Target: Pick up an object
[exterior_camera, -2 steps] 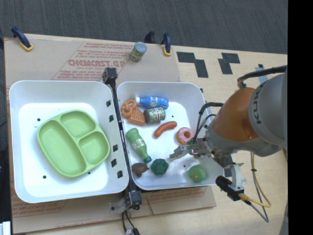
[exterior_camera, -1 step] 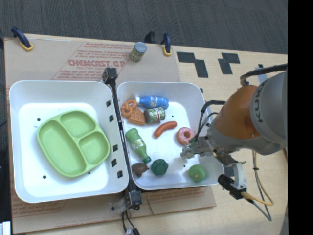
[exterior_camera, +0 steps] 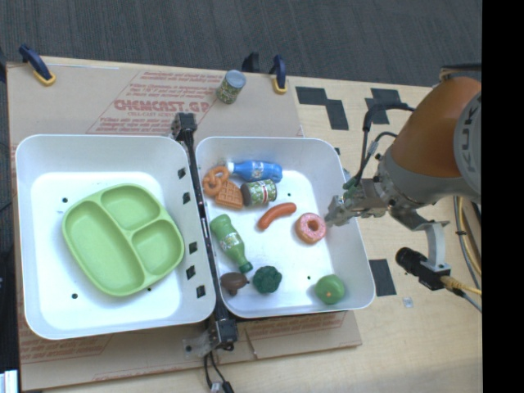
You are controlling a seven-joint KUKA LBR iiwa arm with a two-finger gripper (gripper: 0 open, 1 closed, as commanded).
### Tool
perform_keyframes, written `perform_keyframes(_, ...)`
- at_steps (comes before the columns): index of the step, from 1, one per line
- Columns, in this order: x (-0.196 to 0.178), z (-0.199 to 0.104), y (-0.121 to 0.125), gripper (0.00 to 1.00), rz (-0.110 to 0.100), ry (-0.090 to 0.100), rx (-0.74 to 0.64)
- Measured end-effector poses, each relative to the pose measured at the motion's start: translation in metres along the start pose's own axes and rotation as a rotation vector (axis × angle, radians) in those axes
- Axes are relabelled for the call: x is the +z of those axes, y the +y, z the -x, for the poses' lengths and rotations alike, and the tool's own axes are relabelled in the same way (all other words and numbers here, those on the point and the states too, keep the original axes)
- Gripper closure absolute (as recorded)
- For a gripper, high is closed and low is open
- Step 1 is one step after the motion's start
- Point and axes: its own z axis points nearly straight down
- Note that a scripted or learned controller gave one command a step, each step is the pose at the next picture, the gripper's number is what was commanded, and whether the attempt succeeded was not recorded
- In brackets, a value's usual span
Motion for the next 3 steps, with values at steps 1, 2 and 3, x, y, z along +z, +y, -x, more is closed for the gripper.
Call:
perform_keyframes(1, -0.021, 0.014, 0.020, 1.00, -0.002, 0.001, 0.000)
perform_keyframes(2, -0.021, 0.014, 0.020, 0.00, -0.002, 0.001, 0.000)
perform_keyframes(3, 0.095, 0.013, 0.031, 0.00, -0.008, 0.003, 0.000)
